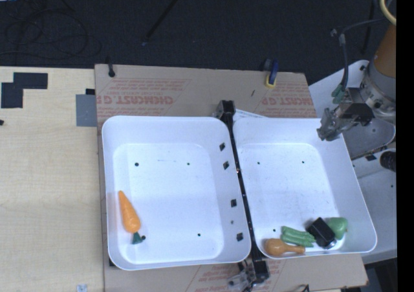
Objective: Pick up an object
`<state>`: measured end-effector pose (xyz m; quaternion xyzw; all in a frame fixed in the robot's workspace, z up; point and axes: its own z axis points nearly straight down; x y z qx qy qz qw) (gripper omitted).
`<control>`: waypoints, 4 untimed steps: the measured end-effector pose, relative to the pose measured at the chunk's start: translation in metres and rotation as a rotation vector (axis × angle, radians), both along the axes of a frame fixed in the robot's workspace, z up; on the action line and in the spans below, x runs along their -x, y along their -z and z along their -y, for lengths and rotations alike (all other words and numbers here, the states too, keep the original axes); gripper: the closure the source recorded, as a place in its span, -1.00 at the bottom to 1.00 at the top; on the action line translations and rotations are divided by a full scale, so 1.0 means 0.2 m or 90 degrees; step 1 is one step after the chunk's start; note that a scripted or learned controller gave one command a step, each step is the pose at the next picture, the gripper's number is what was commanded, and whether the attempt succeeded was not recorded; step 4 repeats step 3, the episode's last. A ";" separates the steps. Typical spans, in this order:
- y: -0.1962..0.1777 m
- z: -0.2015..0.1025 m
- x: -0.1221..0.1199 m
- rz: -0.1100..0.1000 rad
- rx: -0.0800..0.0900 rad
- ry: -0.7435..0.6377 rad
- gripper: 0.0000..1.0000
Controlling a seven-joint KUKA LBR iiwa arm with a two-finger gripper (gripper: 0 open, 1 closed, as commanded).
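Note:
An orange carrot (129, 213) with a dark green stub lies near the front left corner of the left bin (165, 127). In the right bin (291, 129), along the front wall, sit a tan pear-shaped piece (283, 247), a green pod-like piece (297, 236), a black block (321, 232) and a green rounded piece (338, 224). My gripper (327, 127) hangs over the right bin's back right corner, far from those objects, with nothing seen in it.
Both bins rest on a brown cardboard sheet (194, 90) on the bench. A black divider clip strip (233, 174) runs between the bins. A blue and yellow clamp (271, 73) grips the cardboard's back edge. Cables hang beside the arm at right.

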<state>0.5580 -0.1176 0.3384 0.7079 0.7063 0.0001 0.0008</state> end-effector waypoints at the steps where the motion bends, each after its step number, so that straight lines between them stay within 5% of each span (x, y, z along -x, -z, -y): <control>1: 0.33 0.11 -0.44 -0.003 0.001 -0.003 1.00; 2: 0.05 -0.18 -0.43 0.001 -0.001 -0.005 1.00; 3: -0.07 0.05 -0.14 -0.001 0.001 0.001 1.00; 4: -0.07 0.05 -0.14 -0.001 0.001 0.001 1.00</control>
